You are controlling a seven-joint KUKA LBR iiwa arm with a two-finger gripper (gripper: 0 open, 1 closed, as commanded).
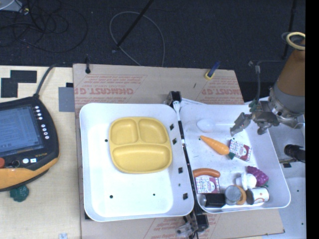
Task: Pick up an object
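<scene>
Camera view, from above: two shallow white bins sat side by side on a cardboard-covered worktop (149, 81). The left bin (99, 183) carried a yellow divided plate (140, 144) near its middle. The right bin (279, 183) held the clutter. The grey arm (291, 81) reached in from the right, and its jaws (250, 125) hung released, fingers spread and holding nothing, over the upper part of the right bin. Just below and left of them lay a toy carrot (217, 145), its green end touching a small red-and-white packet (240, 150). A white spoon (210, 126) lay above the carrot. Lower down lay a sausage (206, 173), with a second packet (207, 184) just beneath it. Purple grapes (257, 175), a grey can (233, 194) and a black block (214, 199) crowded the bin's near corner. A control tablet (22, 133) rested at far left.
</scene>
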